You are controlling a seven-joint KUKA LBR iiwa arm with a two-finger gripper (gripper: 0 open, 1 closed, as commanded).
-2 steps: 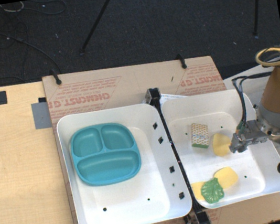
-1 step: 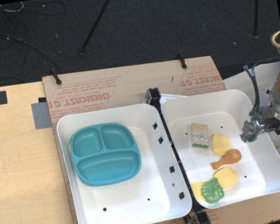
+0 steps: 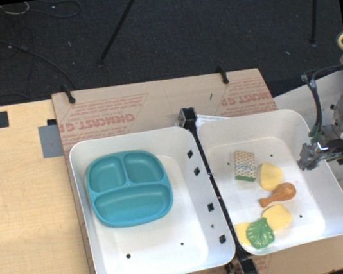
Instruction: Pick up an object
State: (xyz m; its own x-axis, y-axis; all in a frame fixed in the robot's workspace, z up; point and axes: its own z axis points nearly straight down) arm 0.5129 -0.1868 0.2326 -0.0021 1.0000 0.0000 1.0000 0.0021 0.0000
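Note:
The right bin point(image 3: 286, 121) holds several toy foods. A patterned green and tan block point(image 3: 244, 165) lies near its middle, with a yellow piece point(image 3: 270, 176) just right of it. Below them lies a brown drumstick point(image 3: 277, 195), then a second yellow piece point(image 3: 277, 216) and a green leafy piece point(image 3: 260, 233) near the front. My gripper point(image 3: 310, 157) hovers at the right rim of this bin, right of the yellow piece and apart from all the toys. Nothing shows in its grasp.
A teal divided plate point(image 3: 128, 188) lies in the left bin point(image 3: 106, 254). A black-clipped divider point(image 3: 207, 185) separates the two bins. Cardboard point(image 3: 153, 107) lies under the bins, and a wooden bench top point(image 3: 22, 216) extends to the left.

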